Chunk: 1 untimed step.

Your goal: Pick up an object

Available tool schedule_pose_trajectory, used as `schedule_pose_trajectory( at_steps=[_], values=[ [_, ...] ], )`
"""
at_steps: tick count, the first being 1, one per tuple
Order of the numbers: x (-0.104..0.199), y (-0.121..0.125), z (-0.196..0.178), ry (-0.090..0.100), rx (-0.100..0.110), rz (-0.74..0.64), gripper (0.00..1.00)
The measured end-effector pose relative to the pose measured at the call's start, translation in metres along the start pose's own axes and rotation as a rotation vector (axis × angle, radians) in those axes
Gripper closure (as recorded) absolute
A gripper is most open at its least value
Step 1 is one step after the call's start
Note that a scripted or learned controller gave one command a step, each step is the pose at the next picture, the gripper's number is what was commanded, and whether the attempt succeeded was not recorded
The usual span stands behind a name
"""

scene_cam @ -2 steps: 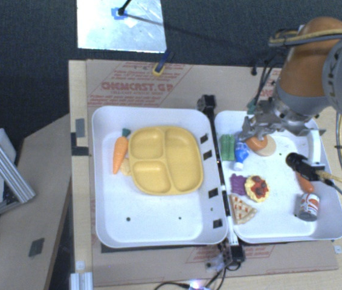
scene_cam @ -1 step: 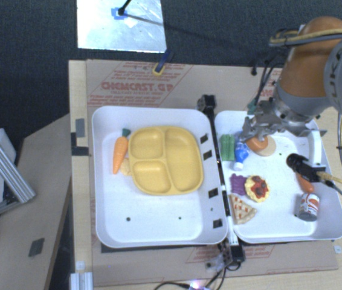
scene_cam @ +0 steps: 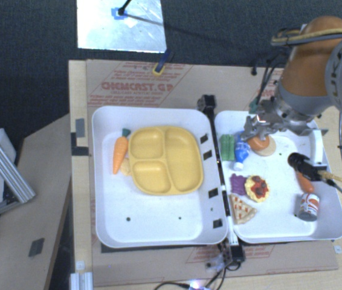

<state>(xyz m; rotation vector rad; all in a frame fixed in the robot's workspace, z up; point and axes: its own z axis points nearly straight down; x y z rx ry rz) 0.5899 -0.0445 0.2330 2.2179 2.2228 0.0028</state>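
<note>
Yellow plastic, the divided tray (scene_cam: pixel 161 160) fills the left bin (scene_cam: pixel 101 180) and serves as my landmark; an orange carrot (scene_cam: pixel 119 153) lies just beside its left edge; I hang well to its right, over the far part of the right bin (scene_cam: pixel 334 222), my gripper (scene_cam: pixel 257 127) just above an orange-and-tan object (scene_cam: pixel 261 145); whether my fingers are spread or pressed together I cannot tell; nearer the tray lie a green piece (scene_cam: pixel 226 146) and a blue-and-white piece (scene_cam: pixel 241 151).

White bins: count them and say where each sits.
2. The left bin holds a yellow plate and a carrot. The right bin holds small toys, beneath the gripper.
</note>
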Motion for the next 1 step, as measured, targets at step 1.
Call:
schedule_pose_trajectory(
  at_steps=[1],
  values=[
    [0.0041, -0.0044, 0.0189, -0.001, 0.001, 0.001, 1.0]
  ],
)
